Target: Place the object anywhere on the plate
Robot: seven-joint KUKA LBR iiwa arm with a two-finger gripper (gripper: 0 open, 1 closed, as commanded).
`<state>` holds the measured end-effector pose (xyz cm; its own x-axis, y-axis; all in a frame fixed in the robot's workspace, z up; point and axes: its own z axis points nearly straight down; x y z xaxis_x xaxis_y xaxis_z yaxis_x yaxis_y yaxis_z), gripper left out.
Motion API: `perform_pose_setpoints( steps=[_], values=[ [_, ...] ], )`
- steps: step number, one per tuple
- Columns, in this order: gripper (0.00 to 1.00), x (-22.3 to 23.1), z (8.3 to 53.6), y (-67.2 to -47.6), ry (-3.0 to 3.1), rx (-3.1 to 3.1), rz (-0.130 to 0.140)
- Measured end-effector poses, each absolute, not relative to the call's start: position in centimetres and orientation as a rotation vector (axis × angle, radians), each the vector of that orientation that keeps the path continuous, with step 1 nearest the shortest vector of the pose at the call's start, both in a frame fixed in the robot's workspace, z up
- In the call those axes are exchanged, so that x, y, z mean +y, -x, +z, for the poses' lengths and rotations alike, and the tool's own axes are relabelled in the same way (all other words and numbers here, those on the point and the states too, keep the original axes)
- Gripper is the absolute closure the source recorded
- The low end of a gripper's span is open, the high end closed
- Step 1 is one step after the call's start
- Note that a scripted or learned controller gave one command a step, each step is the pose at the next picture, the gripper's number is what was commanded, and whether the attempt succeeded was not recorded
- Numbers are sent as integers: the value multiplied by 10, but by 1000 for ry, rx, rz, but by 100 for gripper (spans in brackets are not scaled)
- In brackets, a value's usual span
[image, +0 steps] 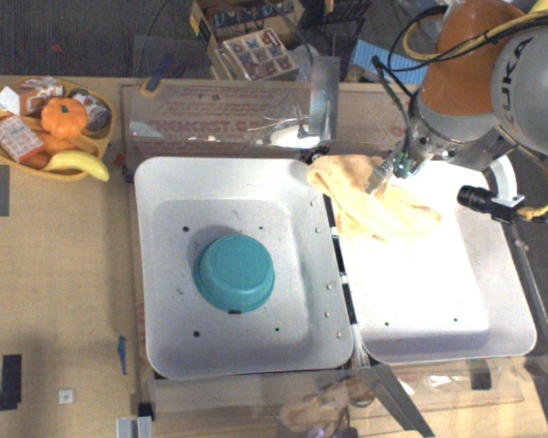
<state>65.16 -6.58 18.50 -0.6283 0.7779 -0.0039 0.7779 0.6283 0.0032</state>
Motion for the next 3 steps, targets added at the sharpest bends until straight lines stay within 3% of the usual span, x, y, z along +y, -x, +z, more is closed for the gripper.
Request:
perform_pose_setpoints(
  steps=[1, 3],
  values=[
    [100, -68, 225, -653, -1357, 2828, 1],
    [100, 8, 228, -579, -157, 3136, 2]
  ],
)
